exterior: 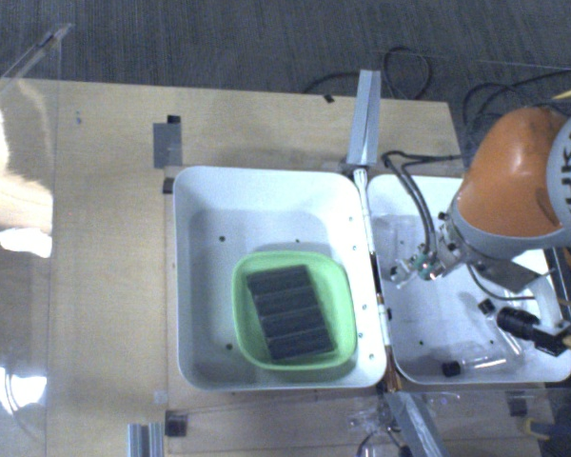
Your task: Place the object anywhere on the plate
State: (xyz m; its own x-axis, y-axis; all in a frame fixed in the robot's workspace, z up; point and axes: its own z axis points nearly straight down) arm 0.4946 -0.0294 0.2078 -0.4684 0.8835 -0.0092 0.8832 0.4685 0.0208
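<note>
Orange-banded arm point(514, 184) above the right bin point(414, 360).
Your object point(287, 314) seems already on the green plate point(340, 288), left bin point(200, 255); gripper point(421, 265) state unreadable. Confirm placement before you release or retreat.

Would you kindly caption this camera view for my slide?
Dark ridged block lying on green plate in left bin; arm over right bin.
</note>
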